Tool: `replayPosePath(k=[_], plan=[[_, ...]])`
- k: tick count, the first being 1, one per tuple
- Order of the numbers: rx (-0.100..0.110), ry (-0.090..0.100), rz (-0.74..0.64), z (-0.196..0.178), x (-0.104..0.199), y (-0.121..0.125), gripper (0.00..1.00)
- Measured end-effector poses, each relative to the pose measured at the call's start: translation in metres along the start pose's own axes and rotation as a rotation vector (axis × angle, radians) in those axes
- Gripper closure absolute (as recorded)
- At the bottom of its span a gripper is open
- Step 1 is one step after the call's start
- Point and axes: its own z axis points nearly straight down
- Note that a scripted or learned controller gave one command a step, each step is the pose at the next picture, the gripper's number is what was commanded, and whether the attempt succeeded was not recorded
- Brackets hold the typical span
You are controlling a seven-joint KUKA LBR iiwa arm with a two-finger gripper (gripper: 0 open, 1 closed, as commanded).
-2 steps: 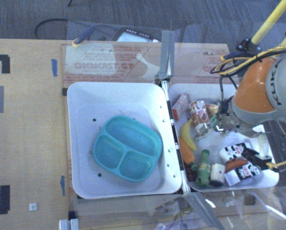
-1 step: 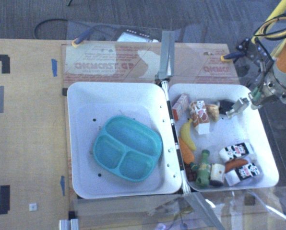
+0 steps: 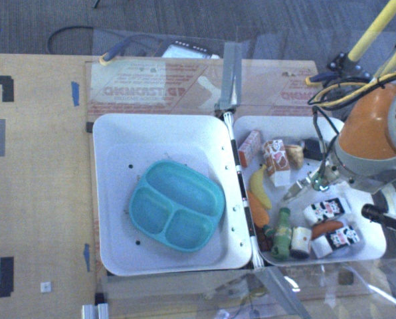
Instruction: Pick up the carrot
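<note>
A: Where does the carrot [image 3: 257,209] sit?

B: In the right bin [image 3: 377,248], hard against the wall it shares with the left bin [image 3: 111,138]. It lies just below the banana [image 3: 259,186], touching it or nearly so, with the green bottle [image 3: 282,232] just to its right.

A: Long axis?

B: Roughly along that shared wall, tilted slightly, top end near the banana and bottom end toward the near rim of the right bin.

A: And the tool [image 3: 303,186]?

B: It hangs over the middle of the right bin, to the right of the carrot and a little farther up the view, with the banana's lower end between them. The two metal fingers read as slightly spread with nothing between them; they are small in the view, so that is a judgement.

A: So the move?

B: Judged from here: it shifts left toward the shared wall, slightly down the view, then descends. The jaws likely need to close across the carrot's short side, so along the wall-to-bottle line.

A: Room?

B: Tight. There is the wall on one side, the bottle on the other, the banana above. One finger has to fit between carrot and wall.

A: Surface?

B: Smooth white plastic bin floor; the carrot could slide or roll if nudged.

A: Other clutter?

B: Small cartons [image 3: 275,157] sit past the banana and cow-print boxes [image 3: 325,211] right of the bottle. A blue divided plate [image 3: 177,205] lies in the left bin, well apart from the carrot. Both bins rest on the counter [image 3: 38,198].
</note>
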Motion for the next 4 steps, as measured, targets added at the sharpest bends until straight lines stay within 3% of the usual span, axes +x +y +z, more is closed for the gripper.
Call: replayPosePath(k=[1,2,3,4], plan=[[0.002,0.000,-0.008,-0.086,-0.066,-0.019,0.00],[-0.002,-0.003,-0.007,-0.097,-0.067,-0.018,1.00],[0.002,-0.001,0.216,-0.163,-0.059,-0.036,1.00],[0.005,-0.001,0.767,-0.169,-0.039,-0.008,1.00]])
